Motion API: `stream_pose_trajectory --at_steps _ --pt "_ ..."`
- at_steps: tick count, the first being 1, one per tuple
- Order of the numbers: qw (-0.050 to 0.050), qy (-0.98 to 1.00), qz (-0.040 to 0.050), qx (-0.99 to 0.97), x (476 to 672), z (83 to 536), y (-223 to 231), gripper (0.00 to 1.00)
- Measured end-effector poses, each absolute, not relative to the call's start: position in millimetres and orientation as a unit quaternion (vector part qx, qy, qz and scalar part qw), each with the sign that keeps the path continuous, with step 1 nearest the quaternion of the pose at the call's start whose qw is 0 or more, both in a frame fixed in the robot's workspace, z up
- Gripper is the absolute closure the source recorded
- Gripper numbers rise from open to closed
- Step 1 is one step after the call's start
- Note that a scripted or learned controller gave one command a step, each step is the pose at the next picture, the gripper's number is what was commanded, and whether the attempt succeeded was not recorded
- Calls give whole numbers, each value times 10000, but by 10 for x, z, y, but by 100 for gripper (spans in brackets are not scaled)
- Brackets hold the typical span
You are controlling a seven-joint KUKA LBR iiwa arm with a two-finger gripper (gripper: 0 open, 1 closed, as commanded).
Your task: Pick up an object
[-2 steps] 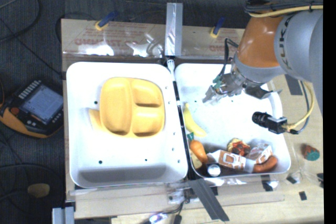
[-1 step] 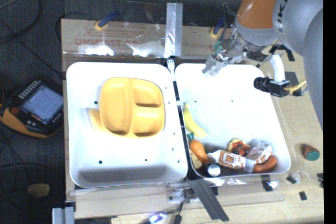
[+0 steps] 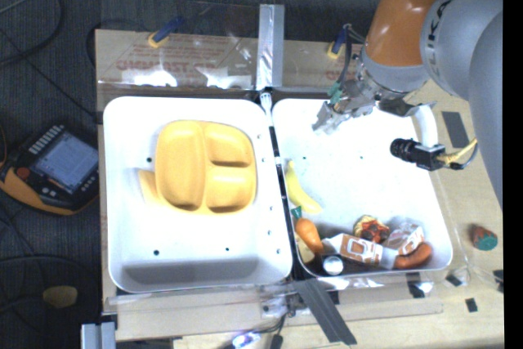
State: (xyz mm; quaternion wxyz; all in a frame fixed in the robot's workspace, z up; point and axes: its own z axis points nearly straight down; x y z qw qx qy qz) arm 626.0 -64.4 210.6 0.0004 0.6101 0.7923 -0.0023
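My gripper (image 3: 325, 121) hangs over the far left part of the right bin (image 3: 359, 167), pointing down and left, with nothing seen between its fingers. The objects lie well below it along the bin's near edge: a yellow banana (image 3: 296, 190) against the left wall, an orange carrot (image 3: 310, 237), a small black-and-white item (image 3: 332, 264), a brown-and-white packet (image 3: 357, 248), a wrapped snack (image 3: 404, 238) and a reddish sausage (image 3: 413, 256).
The left bin (image 3: 131, 257) holds a yellow sectioned tray (image 3: 204, 166). A metal divider strip (image 3: 270, 45) runs between the bins at the back. A handheld controller (image 3: 49, 167) lies left of the bench.
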Motion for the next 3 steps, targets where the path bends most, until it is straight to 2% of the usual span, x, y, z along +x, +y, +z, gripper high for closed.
stream_pose_trajectory --at_steps 1,2,3 --pt "-3 7958 -10 6056 5296 2060 -908 100" --pt "-10 7960 -8 6053 5301 2144 -899 100" --pt "2 8630 -8 5053 5453 2446 -524 100"
